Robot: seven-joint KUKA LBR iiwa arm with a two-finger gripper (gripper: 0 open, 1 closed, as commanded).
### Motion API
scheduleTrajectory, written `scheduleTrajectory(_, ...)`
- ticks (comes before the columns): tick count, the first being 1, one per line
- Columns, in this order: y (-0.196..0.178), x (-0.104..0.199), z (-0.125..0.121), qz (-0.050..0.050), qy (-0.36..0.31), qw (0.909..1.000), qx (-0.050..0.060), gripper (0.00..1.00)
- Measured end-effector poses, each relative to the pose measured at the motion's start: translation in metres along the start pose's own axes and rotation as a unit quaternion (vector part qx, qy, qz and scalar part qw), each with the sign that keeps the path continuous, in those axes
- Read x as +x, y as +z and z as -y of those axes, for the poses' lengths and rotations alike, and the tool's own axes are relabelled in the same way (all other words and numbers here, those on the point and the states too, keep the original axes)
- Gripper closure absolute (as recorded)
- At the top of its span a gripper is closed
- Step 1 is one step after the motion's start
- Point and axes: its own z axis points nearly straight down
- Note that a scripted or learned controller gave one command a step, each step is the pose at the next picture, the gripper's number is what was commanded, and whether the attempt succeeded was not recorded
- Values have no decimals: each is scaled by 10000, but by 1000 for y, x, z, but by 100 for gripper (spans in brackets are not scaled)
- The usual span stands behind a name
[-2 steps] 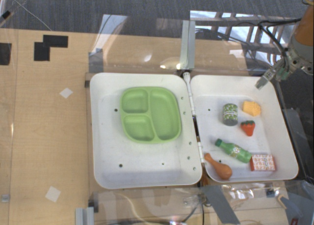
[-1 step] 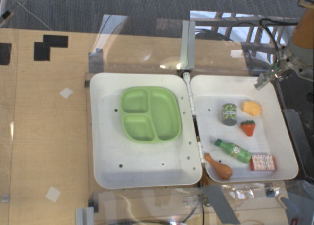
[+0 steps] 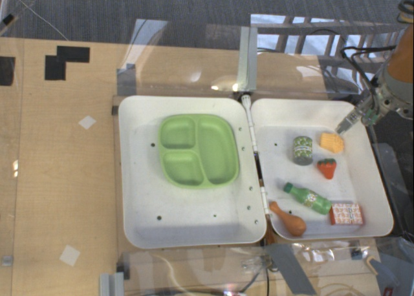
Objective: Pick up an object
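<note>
The right bin holds several small items: a green can, a yellow cheese wedge, a red strawberry-like piece, a green bottle lying on its side, a brown drumstick and a red-and-white box. My gripper reaches in from the right at the bin's far right corner. Its tip hangs just above and to the right of the cheese wedge. Nothing is visibly held.
The left bin carries a green divided plate in its middle. A metal divider runs between the two bins. Cables and a metal frame lie behind the right bin.
</note>
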Motion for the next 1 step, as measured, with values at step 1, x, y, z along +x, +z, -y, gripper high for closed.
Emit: scheduleTrajectory(1,-3,77,-21,-15,718,9974,-6,100)
